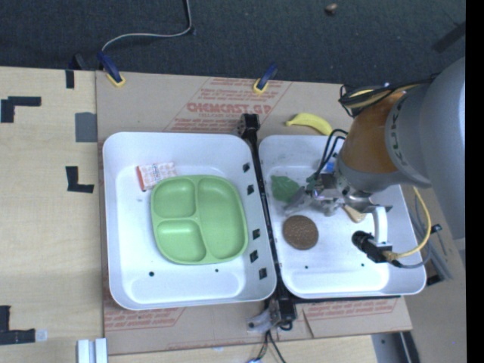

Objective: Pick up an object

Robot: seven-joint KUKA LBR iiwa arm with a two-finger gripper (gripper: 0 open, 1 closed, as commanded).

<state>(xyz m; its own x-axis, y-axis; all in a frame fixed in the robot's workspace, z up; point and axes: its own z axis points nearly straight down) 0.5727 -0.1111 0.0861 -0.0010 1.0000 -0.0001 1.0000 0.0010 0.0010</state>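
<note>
The arm reaches in from the right, its wrist bent down over the right bin (408,278). The gripper (311,195) sits low beside a green object (283,187); its opening cannot be told. A brown disc (301,232) lies just below it.

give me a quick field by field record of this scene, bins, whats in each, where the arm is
left bin: green divided plate, small red and white packet at its upper left
right bin: dark green object, brown round disc
outside bins: yellow banana on the cardboard above the right bin
arm: reaches in from the right, over the right bin
end effector: low, just right of the dark green object
hold: none visible
</note>
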